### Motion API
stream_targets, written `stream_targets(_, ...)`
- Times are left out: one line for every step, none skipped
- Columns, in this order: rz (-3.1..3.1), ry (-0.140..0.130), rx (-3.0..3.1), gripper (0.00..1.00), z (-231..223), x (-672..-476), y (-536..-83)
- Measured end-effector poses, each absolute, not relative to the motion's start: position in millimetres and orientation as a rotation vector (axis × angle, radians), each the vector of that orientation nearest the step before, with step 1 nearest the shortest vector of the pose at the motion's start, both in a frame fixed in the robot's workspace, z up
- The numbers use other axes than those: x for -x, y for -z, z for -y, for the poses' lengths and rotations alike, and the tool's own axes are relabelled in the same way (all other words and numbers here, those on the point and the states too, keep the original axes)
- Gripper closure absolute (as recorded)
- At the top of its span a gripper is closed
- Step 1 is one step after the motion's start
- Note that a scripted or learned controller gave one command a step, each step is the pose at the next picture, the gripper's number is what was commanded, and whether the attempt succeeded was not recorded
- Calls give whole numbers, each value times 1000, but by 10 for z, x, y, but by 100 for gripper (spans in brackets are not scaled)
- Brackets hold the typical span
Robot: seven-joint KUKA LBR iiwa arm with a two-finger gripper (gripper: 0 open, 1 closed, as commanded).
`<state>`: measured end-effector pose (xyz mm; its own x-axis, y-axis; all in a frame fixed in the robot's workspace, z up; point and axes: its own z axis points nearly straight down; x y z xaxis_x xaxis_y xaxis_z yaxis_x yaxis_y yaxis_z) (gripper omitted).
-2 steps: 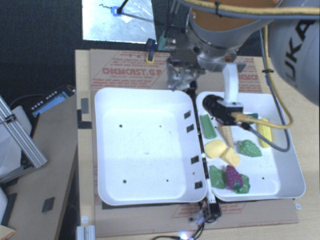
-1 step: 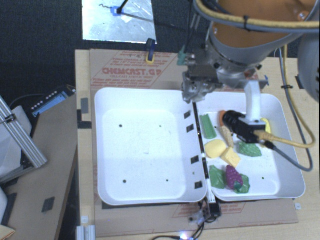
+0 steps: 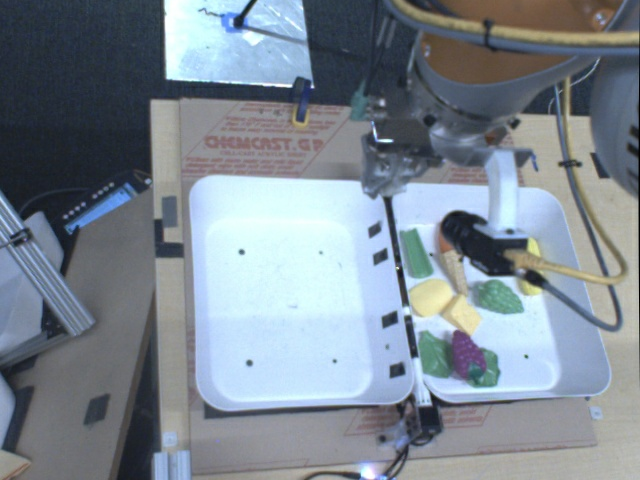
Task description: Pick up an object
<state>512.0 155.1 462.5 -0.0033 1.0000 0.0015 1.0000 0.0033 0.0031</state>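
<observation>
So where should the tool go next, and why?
Probably a small shift toward the green stick, the thing nearest it, before going down. The tool hangs over the far end of the left rim of the right-hand bin, while the stick lies inside that bin.

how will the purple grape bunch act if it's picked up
The purple grape bunch looks like moulded plastic, so probably stiff and light. Its bumpy surface may slip. The green piece beside it might shift too.
</observation>
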Motion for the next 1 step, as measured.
stream_targets(-2225, -7, -2217, 100, -1566, -4952, -4793)
